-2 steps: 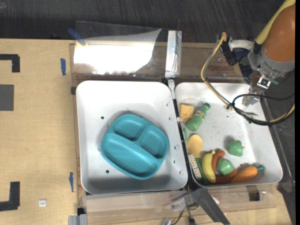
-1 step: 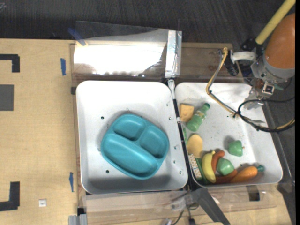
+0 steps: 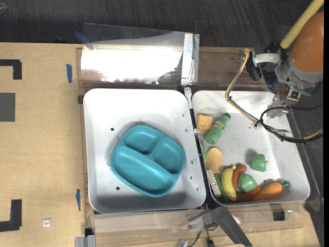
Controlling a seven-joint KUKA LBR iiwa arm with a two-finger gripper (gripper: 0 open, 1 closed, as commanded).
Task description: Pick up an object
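Observation:
The right bin (image 3: 241,99) holds several toy foods. A yellow cheese wedge (image 3: 204,122) and a green bottle (image 3: 217,129) lie near its left wall, with a pale yellow fruit (image 3: 214,158) below them. A small green pepper (image 3: 258,162) sits alone toward the right. Along the front wall a banana (image 3: 227,183), a red piece (image 3: 238,175), a green piece (image 3: 247,182) and a carrot (image 3: 268,190) are piled together. The gripper (image 3: 286,98) hangs over the bin's far right corner, well apart from all the foods, under the orange band (image 3: 308,45).
The left bin (image 3: 103,112) carries a teal divided plate (image 3: 148,158). Yellow and black cables (image 3: 241,104) loop from the wrist over the back of the right bin. A clear plastic sheet (image 3: 139,58) lies behind the bins.

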